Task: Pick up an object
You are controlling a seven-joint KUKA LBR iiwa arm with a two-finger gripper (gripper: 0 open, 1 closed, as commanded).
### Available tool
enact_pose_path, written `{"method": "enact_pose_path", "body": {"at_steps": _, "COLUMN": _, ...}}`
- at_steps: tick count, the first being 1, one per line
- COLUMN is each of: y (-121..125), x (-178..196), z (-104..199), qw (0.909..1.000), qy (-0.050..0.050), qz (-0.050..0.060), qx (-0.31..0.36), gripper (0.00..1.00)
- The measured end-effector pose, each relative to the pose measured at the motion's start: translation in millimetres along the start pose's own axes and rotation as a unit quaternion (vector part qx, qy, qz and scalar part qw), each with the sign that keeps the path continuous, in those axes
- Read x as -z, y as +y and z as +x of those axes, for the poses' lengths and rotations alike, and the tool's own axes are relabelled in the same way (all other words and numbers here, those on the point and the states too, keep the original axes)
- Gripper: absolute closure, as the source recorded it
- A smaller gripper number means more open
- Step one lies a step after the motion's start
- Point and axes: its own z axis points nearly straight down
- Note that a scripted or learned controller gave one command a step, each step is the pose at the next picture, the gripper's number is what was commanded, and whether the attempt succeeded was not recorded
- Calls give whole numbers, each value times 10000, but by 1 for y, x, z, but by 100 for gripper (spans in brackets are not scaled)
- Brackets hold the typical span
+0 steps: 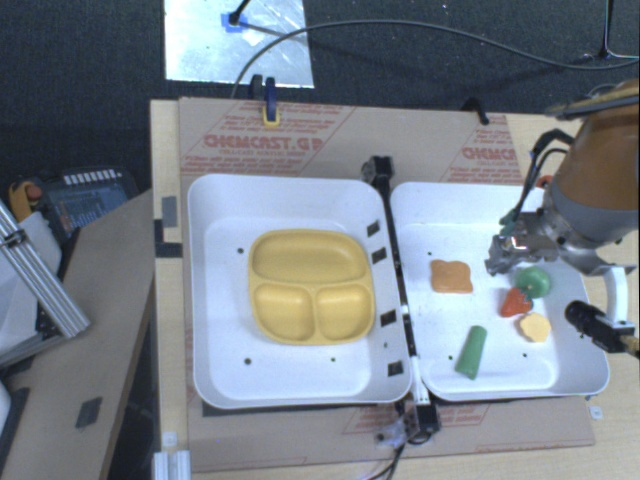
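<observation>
Dark carpet (80, 58) surrounds the wooden bench (165, 148), a shiny metal sheet (240, 28) lying beyond its far edge, cables (450, 43) trailing across.

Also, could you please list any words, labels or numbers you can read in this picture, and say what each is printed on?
"CHEMCAST GP": red print on the brown board under the bins, left of centre.
A second red print on the same board, top right: partly cut off, seemingly the same brand, not clearly readable.
Device with keypad at the left edge: markings too small to read.

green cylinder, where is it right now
The green cylinder lies in the right bin, near its front edge, below the orange piece.
</observation>
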Motion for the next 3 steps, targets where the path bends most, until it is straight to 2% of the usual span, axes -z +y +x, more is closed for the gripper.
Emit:
{"method": "enact_pose_path", "body": {"at_steps": 1, "y": 34, "x": 5, "z": 53, "qw": 10000, "qy": 13, "qz": -5, "qx": 33, "gripper": 100}}
{"method": "enact_pose_path", "body": {"at_steps": 3, "y": 69, "x": 16, "z": 146, "qw": 10000, "qy": 16, "qz": -2, "qx": 30, "gripper": 100}}
